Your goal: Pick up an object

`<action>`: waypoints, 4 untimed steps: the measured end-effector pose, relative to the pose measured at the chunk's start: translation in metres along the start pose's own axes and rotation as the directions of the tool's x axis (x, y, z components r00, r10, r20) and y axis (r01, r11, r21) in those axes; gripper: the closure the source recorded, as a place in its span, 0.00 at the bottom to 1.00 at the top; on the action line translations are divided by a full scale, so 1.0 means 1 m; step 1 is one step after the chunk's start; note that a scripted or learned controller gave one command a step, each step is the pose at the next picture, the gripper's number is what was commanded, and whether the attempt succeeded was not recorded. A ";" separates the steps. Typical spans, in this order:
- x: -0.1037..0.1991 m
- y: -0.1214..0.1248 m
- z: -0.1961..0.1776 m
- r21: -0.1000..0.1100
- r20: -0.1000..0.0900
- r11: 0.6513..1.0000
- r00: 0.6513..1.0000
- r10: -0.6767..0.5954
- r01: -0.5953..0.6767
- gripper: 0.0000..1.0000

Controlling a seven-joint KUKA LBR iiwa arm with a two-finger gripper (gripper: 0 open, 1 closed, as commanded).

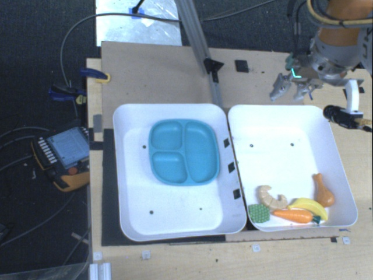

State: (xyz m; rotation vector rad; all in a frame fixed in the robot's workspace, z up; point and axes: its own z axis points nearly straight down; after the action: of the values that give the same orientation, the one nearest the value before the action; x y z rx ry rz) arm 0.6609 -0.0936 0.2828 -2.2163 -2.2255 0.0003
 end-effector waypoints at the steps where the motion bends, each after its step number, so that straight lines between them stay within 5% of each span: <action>1: 0.000 0.000 -0.001 -0.003 0.000 1.000 1.000 0.000 0.000 0.00; 4: 0.004 -0.005 0.155 0.002 0.001 1.000 1.000 0.003 -0.003 0.00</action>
State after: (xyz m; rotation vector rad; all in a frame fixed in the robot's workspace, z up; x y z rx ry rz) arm 0.6557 -0.0895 0.1276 -2.2195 -2.2217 0.0031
